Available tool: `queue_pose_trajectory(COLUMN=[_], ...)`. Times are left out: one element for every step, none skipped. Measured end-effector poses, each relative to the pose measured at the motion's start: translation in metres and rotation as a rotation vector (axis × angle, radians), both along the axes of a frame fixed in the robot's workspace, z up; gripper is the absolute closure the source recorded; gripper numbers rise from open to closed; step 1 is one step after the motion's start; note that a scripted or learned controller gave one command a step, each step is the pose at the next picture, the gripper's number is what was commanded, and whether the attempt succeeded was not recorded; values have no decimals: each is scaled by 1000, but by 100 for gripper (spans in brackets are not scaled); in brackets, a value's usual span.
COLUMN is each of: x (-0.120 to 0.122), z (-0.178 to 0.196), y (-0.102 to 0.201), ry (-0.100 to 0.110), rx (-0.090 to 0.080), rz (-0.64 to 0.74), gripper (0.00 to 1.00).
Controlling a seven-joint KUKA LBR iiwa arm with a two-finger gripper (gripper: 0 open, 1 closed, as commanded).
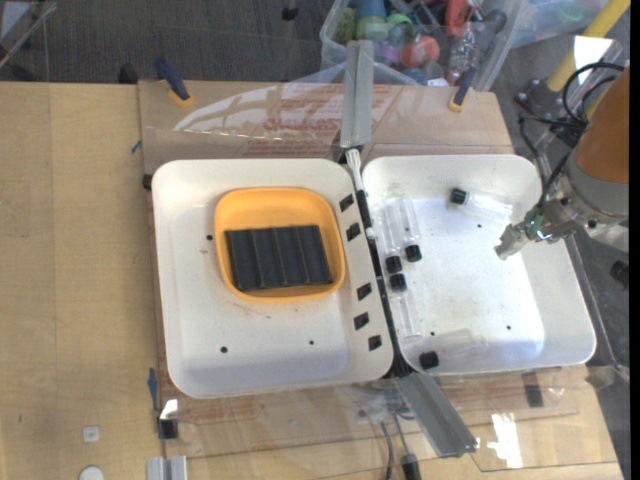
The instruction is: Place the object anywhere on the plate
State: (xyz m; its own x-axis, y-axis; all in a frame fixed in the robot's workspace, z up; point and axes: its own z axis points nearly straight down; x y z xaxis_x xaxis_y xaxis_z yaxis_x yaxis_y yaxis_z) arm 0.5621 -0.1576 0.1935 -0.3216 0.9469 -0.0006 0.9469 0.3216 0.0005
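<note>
So from where I'm standing, the dark ribbed block [278, 257] is already lying flat in the orange plate [235, 213], which sits in the left bin [190, 348]. It fills most of the plate's middle and stays inside the rim. I'd say the placing step is done, or as good as done.

The claw [512, 242] is over on the right side of the right bin [560, 338], well apart from the plate, with the arm [600, 158] coming in from the right. Nothing sits between the fingers as far as I can see. Whether they're spread or pressed together, I honestly can't tell; it's too small and blurry from here.

The right bin has a few small black bits [401, 260] near the divider, plus one at the far side [458, 197] and some clear plastic pieces [398, 223]. There's also a tub of colourful toys [420, 13] off the far end of the desk [60, 268].

My guess is the next move is just pulling the arm back, or, if another try is wanted, going after something in the right bin.
</note>
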Motion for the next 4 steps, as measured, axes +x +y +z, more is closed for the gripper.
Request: queue_pose_trajectory(x=[57, 106, 106, 106], z=[6, 3, 33, 75], y=[9, 16, 43, 26], ry=[0, -3, -4, -4], rx=[-1, -2, -2, -2], rz=[-35, 148, 228, 398], gripper=[100, 100, 100, 100])
